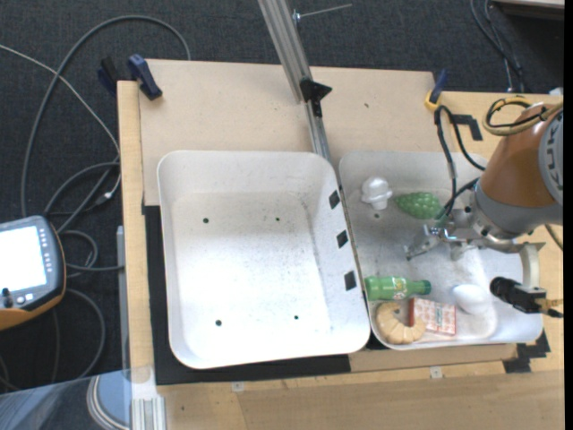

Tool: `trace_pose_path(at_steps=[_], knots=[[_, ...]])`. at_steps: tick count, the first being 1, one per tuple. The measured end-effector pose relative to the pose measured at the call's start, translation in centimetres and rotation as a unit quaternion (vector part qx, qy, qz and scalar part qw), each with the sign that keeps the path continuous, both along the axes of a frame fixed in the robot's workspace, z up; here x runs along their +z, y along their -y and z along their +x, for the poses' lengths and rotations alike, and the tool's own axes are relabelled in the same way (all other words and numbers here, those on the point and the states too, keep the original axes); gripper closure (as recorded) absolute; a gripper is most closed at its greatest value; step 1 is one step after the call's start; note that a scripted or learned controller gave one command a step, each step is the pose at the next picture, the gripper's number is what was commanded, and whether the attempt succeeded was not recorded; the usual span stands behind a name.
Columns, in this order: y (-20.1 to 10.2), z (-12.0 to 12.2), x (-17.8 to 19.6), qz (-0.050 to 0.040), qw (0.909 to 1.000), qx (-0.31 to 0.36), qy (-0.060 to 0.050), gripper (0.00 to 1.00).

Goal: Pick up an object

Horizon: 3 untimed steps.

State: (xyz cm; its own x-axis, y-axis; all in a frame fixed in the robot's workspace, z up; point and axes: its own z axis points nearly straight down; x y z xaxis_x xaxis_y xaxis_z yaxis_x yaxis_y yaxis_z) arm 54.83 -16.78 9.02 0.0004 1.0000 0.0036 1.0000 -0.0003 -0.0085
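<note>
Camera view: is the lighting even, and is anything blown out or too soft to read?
Camera view: lighting is even, shadows faint; the shallow white left bin is bright but its speckles still show; the grey two-finger gripper looks small and soft, as does the pale round white object near the right bin's front.

Both bins are white: the left bin carries fine dark speckling and four small black dots, and the right bin is speckled likewise. In the right bin: a white mushroom-shaped piece and a pale green knobbly object near the far edge, a bright green bottle, a tan ring, a red-and-white patterned packet and a white cup along the near edge. The arm is orange above a grey wrist; the bench is pale beige board with blue clamps at its far corners.
</note>
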Motion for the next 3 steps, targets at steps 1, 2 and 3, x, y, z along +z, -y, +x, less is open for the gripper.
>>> trace_pose_path(at_steps=[1, 2, 3], knots=[[0.0, 0.0, 0.2, -0.0005, 1.0, 0.0, 0.003, 0.0], [-0.1, 0.1, 1.3, -0.0005, 1.0, 0.0, 0.004, 1.0], [-1.1, 0.2, 6.9, -0.0025, 1.0, 0.001, 0.007, 1.0]])
